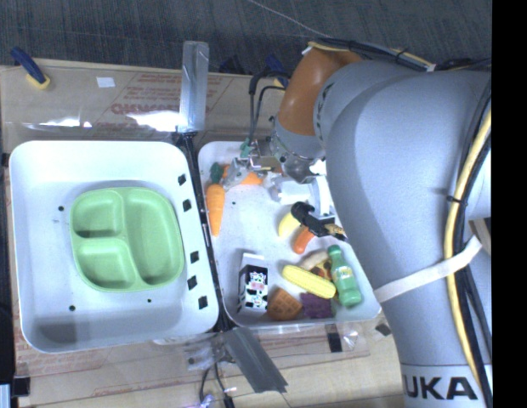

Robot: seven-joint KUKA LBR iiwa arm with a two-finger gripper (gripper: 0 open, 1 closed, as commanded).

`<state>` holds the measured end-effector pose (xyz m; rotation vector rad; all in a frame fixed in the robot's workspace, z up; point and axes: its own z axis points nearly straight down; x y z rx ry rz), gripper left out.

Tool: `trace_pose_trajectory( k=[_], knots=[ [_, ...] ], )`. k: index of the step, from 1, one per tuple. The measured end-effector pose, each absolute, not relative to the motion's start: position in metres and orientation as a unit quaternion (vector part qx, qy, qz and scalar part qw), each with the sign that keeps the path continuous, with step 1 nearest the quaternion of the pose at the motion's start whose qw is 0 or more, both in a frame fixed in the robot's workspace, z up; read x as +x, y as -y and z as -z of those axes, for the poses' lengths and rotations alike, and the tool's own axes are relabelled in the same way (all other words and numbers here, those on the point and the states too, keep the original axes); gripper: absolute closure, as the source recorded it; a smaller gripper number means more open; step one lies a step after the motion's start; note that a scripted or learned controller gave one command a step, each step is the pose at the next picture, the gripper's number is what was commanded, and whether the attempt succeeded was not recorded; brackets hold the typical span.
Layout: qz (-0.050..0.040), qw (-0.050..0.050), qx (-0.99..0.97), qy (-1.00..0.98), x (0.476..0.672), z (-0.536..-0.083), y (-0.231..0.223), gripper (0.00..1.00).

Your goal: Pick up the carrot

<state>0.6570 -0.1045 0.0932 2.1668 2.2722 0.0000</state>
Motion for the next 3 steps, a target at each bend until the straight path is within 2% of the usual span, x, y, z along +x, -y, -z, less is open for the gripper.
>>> trace_pose_trajectory(
  k=[1,2,3],
  knots=[
    [0.0002,0.001,0.753,-0.658,0.657,-0.093,0.097,0.0],
    [0.0027,-0.002,0.749,-0.663,0.656,-0.102,0.094,1.0],
    [0.0022,-0.002,0.736,-0.677,0.566,-0.09,0.099,1.0]
  ],
)
